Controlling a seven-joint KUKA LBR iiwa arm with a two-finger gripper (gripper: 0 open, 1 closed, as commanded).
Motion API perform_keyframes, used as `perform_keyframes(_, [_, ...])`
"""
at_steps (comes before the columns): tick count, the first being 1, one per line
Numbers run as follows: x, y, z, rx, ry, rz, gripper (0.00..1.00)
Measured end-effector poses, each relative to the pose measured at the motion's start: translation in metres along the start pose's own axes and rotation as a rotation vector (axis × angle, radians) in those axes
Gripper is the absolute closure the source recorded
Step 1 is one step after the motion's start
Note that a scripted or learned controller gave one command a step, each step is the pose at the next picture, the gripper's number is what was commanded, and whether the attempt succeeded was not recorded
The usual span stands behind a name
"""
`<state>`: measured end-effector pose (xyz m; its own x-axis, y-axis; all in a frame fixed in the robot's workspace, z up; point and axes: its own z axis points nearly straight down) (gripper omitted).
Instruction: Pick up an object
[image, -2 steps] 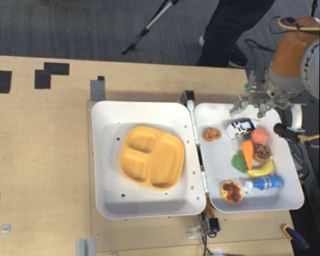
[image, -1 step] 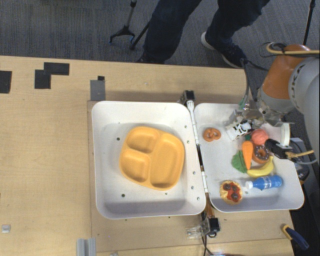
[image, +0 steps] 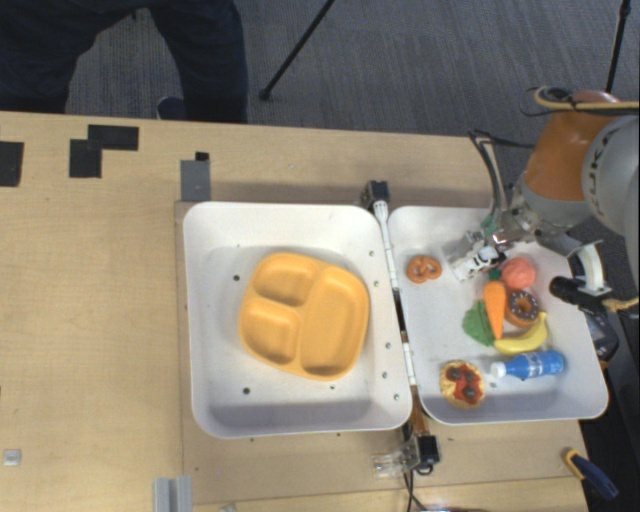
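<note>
Pincer (image: 484, 252) hovers beside an upright carrot (image: 494, 306), tip pointing down-frame.

Toy foods (carrot (image: 494, 303), banana (image: 522, 340), pretzel (image: 423, 268), pizza (image: 463, 384), bottle (image: 530, 367)) scattered flat in right bin (image: 430, 330).

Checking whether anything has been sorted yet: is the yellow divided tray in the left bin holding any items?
Empty. The yellow tray shows bare compartments; the toy foods, like the banana, lie in the right bin.

The grey arm (image: 600, 175) reaches in from the right, its orange band (image: 556, 150) sitting above the wrist. The gripper (image: 484, 252) points down and to the left, low over the right bin's far side.
</note>
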<state>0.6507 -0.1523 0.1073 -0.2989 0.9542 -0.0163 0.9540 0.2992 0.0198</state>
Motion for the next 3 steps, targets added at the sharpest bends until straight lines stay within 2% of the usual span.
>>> perform_keyframes(1, [0.003,-0.002,0.002,-0.001,-0.001,-0.151,0.00])
perform_keyframes(2, [0.010,0.008,0.003,-0.008,0.002,-0.304,0.00])
perform_keyframes(3, [0.011,0.003,0.003,-0.007,0.000,-0.326,0.00])
